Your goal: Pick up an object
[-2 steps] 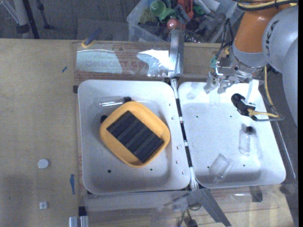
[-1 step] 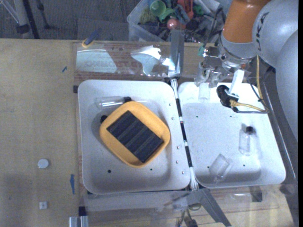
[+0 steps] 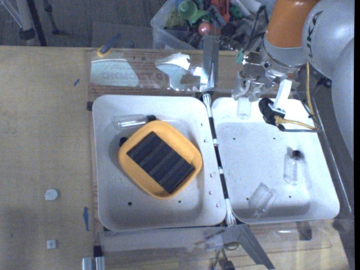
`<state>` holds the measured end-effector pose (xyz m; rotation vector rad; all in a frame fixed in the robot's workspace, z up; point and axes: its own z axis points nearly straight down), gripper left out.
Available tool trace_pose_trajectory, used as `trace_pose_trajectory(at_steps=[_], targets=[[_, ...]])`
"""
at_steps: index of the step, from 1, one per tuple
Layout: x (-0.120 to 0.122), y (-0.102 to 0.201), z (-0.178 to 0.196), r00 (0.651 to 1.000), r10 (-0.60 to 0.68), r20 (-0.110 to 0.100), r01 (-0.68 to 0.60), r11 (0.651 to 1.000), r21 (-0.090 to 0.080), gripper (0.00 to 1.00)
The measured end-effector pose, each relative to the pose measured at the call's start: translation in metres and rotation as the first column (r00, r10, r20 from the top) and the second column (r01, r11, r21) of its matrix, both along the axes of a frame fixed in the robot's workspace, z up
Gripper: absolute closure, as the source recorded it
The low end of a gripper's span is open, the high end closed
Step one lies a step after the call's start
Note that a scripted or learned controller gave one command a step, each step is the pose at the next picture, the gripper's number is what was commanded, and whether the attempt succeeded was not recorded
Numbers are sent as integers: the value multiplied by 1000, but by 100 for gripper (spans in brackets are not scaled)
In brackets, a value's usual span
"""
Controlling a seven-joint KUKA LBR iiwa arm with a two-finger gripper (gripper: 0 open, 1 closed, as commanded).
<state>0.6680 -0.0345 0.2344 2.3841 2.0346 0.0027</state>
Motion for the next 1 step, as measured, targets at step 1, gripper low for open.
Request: trace_pose_trajectory(at_steps=[1], targets=[[1,1,10,1000,3,3,-3,1000,-2,100]])
